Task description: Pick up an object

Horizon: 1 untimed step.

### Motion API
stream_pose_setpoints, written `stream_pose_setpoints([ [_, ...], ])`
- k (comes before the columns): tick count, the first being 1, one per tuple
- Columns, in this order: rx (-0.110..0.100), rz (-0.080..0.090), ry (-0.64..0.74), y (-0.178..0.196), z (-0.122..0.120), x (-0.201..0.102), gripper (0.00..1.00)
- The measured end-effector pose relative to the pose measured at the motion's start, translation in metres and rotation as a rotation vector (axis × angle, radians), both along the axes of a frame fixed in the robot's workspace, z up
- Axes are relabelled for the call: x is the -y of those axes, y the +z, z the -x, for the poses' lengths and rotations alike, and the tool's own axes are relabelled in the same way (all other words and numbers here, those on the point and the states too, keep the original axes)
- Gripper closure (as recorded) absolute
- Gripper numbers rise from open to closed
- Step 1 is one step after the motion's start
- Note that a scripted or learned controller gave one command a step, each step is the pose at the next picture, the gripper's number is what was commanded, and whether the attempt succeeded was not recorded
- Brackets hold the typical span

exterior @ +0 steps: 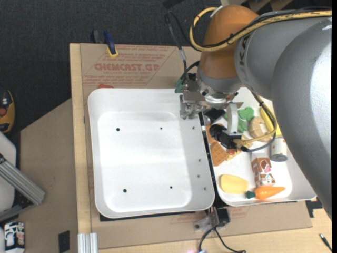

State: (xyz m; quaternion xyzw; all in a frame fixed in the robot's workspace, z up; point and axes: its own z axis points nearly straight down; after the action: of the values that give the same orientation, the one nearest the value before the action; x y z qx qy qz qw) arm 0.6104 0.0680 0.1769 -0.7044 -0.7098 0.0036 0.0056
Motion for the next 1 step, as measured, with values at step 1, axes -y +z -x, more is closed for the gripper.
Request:
stream_pose_setpoints([
  [1, 0.012, 0.0, 0.0, -0.0236, -0.0074, -0.0783, 1.0],
])
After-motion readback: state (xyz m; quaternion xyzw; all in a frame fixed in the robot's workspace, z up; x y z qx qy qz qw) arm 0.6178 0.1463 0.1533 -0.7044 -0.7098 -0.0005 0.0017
